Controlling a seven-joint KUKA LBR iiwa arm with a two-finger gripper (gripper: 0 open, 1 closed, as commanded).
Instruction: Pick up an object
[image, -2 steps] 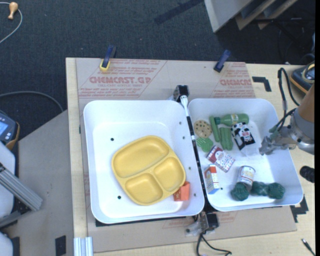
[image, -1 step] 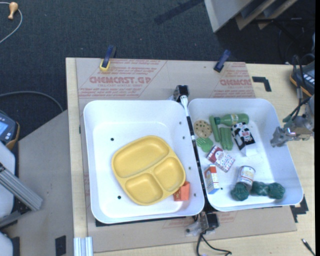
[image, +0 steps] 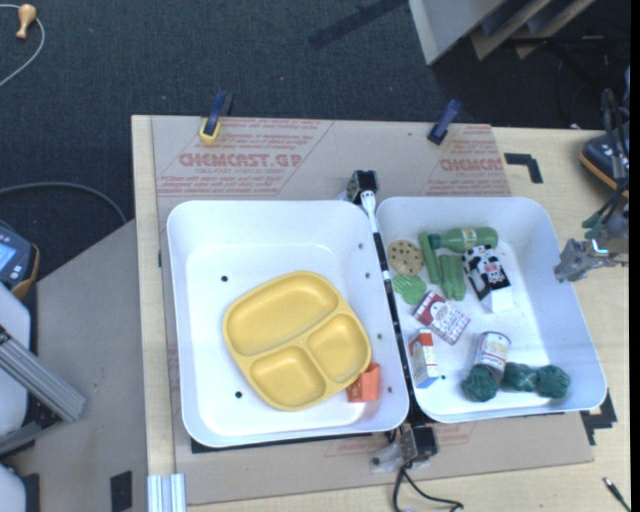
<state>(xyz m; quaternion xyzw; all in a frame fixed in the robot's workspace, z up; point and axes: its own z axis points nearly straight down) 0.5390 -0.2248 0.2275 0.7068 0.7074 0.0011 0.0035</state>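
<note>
I see the left bin (image: 190, 300) largely taken up by a yellow divided plate (image: 296, 338), with an orange block (image: 366, 384) touching its near-right edge; open floor remains along the far and left walls. In the right bin (image: 560, 300), clutter (image: 455, 300) crowds the left half and near edge; the far-right corner lies open.

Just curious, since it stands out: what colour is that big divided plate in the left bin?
Yellow. The divided plate shows clearly in the camera view.

Yellow divided plate (image: 297, 339) in left bin (image: 200, 300); orange block (image: 365, 384) touching plate edge; small items crowd right bin (image: 560, 300).
</note>
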